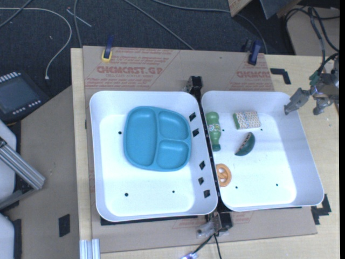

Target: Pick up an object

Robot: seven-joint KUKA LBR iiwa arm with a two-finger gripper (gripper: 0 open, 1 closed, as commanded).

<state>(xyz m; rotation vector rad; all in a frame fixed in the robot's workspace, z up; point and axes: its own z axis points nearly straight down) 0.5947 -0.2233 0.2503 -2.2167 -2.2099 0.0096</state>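
Your two-finger gripper point(308, 101) sits at the right bin's point(302, 161) upper right edge, its metal fingers point(294, 101) spread apart with nothing between them. Inside that bin you have a green plastic bottle point(214, 130) against the left wall, a speckled rectangular sponge block point(247, 120), a dark green curved wedge point(245, 145) and a small orange pretzel-shaped ring point(223, 174). The left bin point(108, 188) holds a blue divided plastic plate point(157, 138).

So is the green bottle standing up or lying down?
Lying down: the green bottle lies flat on the right bin's floor, along its left wall.
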